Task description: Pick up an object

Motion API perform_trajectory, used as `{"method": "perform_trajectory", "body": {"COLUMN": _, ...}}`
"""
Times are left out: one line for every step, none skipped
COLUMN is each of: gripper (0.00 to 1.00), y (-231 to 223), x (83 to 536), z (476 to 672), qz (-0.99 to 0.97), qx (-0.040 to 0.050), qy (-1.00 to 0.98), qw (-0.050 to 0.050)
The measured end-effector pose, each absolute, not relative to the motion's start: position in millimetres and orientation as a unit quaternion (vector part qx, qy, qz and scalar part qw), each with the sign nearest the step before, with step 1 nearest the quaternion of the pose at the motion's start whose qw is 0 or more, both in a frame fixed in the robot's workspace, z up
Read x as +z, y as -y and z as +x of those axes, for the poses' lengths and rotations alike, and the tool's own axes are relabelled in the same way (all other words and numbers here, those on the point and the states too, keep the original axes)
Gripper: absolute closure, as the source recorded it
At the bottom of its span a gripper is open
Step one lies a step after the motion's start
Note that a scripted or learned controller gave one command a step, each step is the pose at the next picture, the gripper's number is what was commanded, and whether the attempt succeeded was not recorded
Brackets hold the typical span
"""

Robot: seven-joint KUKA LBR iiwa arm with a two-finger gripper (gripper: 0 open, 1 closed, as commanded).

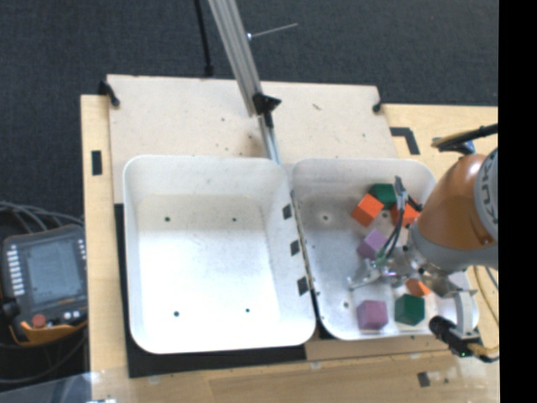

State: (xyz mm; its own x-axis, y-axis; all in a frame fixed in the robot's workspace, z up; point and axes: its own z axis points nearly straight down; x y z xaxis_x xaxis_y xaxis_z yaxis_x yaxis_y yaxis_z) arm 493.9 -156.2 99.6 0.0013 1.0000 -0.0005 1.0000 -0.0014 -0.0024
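White plastic bins sit side by side on the wooden bench (168,116). Left bin (210,250) shows bare floor. Right bin (336,200) holds the blocks, towards its right side: orange block (366,210) and green block (384,194) at the far end, purple block (372,243) midway, second purple block (372,315) and second green block (409,310) at the near edge. Gripper (382,267) hangs low just near of the midway purple block; whether it is released or clenched cannot be told. Judgement: blocks appear small, light, rigid and flat-sided. Grasp across opposite faces; the near purple block stands most accessible.
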Motion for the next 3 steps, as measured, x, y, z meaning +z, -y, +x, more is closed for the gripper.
{"method": "perform_trajectory", "body": {"gripper": 1.00, "y": 157.4, "x": 112.9, "z": 496.1, "qz": -0.710, "qx": -0.0016, "qy": 0.704, "qw": -0.003}}
{"method": "perform_trajectory", "body": {"gripper": 1.00, "y": 161.2, "x": 176.9, "z": 498.1, "qz": -0.706, "qx": -0.0019, "qy": 0.708, "qw": -0.004}}
{"method": "perform_trajectory", "body": {"gripper": 1.00, "y": 162.7, "x": 231.0, "z": 500.3, "qz": -0.705, "qx": -0.0019, "qy": 0.709, "qw": -0.004}}
